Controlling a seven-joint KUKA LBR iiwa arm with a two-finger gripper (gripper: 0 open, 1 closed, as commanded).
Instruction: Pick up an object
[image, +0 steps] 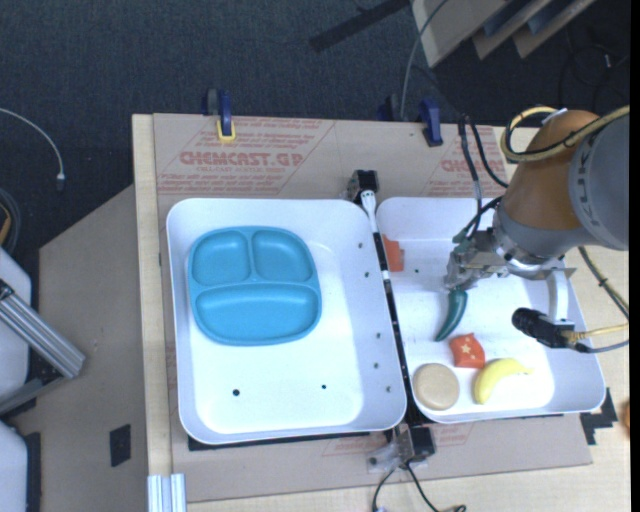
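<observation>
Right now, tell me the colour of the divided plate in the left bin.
Light blue; the divided plate shows it plainly in the camera view.

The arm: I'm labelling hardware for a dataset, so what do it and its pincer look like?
The arm is bulky and rounded, grey with an orange band above the wrist. Yellow and dark cables loop beside it. The pincer is a small grey metal assembly.
</observation>
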